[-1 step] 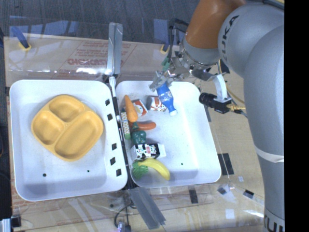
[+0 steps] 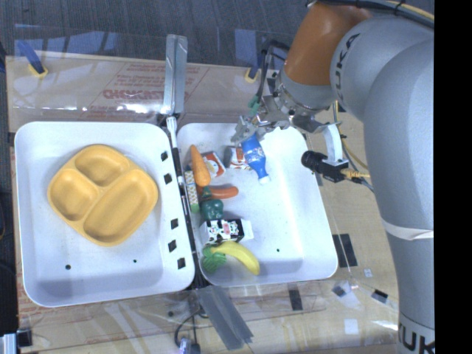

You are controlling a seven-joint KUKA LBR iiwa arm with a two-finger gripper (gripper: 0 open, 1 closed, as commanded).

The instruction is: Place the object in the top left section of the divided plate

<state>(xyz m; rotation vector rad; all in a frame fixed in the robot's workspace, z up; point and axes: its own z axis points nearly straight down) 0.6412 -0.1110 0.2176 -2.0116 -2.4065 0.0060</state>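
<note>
The yellow divided plate [image 2: 103, 194] lies in the left bin, with two small sections at its upper left and one large section at its lower right; nothing lies in any of them. My gripper [image 2: 251, 130] hangs over the back of the right bin. A blue packet [image 2: 256, 159] sits directly under its tip, touching or nearly touching it, and the wrist hides where they meet. Beside the packet is a small red-and-white carton [image 2: 237, 155].
Along the right bin's [image 2: 302, 220] left side lie a carrot [image 2: 198, 167], a red-and-white box [image 2: 214, 165], a sausage [image 2: 221, 192], a green pepper [image 2: 212, 209], a cow-patterned box [image 2: 225, 231] and a banana [image 2: 236, 257]. A ridge [image 2: 177, 198] separates the bins.
</note>
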